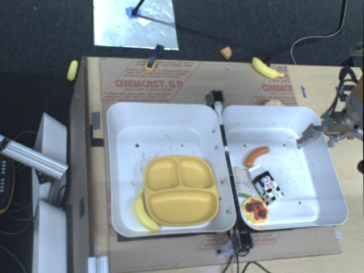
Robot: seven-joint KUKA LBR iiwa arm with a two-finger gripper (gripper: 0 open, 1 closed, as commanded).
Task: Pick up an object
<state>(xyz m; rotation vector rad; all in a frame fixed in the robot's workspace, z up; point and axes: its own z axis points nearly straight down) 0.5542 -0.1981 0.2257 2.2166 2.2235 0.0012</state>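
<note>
The jaws (311,135) hang over the far right rim of the right bin (333,178), reaching in from the edge of the desk (187,75), and nothing is between them. Whether they are spread or pinched together, I cannot tell; from here they read as one grey wedge.

So, candidates. Nearest, down and to the left of the jaws, lies a little orange sausage (257,155), well apart from them and lying free on the white floor. Further along that same line sits a black-and-white cow toy (267,187), and beyond it a small pizza slice (255,209) tucked by the near rim, with a waffle-patterned piece (241,181) just beside the divider. Far across, in the left bin (128,152), a yellow divided plate (181,189) rests with a banana (143,212) pressed against its edge.

The smart call, I'd judge, is the sausage: closest, isolated, slim enough to pinch. Come across above it, turn the jaws crosswise to its length, open wide, and drop straight down so it doesn't roll. The cluster near the cow looks riskier, crowded things nudge each other. Grab not yet begun.
</note>
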